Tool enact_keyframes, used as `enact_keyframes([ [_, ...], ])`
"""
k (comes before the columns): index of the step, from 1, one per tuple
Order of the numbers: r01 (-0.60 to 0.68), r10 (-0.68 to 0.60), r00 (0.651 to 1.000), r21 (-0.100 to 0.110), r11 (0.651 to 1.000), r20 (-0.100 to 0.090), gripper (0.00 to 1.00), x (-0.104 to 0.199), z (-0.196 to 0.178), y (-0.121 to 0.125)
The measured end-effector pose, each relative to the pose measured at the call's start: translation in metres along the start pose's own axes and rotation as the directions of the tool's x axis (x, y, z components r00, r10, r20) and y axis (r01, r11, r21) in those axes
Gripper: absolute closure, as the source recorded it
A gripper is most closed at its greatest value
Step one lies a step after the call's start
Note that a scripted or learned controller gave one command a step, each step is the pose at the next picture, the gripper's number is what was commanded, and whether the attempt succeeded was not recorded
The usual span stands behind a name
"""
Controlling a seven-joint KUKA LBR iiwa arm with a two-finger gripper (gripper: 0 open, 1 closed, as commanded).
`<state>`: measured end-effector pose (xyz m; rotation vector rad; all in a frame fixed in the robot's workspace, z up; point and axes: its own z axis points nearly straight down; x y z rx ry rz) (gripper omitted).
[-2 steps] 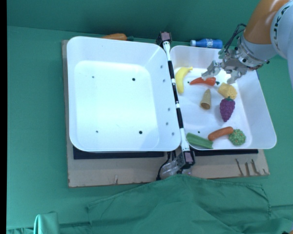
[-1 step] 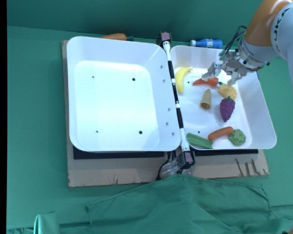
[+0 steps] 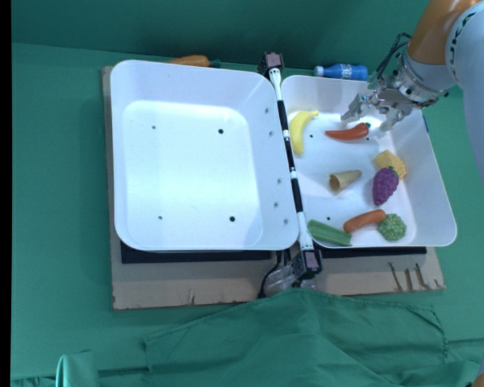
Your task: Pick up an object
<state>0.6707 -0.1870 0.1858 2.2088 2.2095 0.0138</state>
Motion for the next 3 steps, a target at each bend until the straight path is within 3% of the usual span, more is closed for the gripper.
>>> enact_keyframes([
  [1,-0.003,0.003,1.000,0.008,1.000,-0.002,0.00,0.000,0.001,-0.009],
  [2,0.001,-0.001,1.000,0.005,1.000,-0.001,0.00,0.082,-0.001,-0.039],
  [3,-0.004,0.004,1.000,0.001,1.000,-0.001,0.00,0.087,-0.001,-0.054],
])
